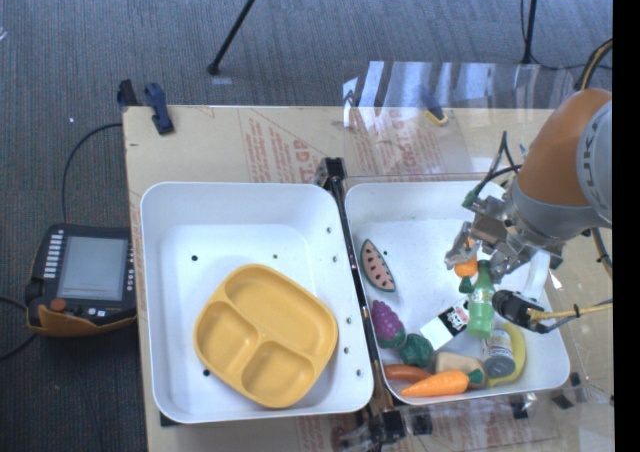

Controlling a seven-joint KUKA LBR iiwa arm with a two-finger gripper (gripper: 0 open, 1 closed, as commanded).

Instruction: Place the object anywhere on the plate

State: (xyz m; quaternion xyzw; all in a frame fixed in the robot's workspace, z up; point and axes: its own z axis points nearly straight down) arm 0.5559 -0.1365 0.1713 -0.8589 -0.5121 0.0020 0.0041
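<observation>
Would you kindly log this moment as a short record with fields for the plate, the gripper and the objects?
plate: yellow divided plate in the left bin, nothing on it
gripper: gripper over the right bin, above a green bottle
objects: watermelon slice, grapes, carrot, banana in the right bin
task state: not yet done

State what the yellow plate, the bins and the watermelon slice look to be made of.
Yellow plate: likely moulded plastic, matte, one even colour with rounded compartment ridges.
Left bin and right bin: probably thin white plastic, smooth, softly glossy.
Watermelon slice: seemingly toy plastic or foam, with painted seeds; unclear which.
</observation>
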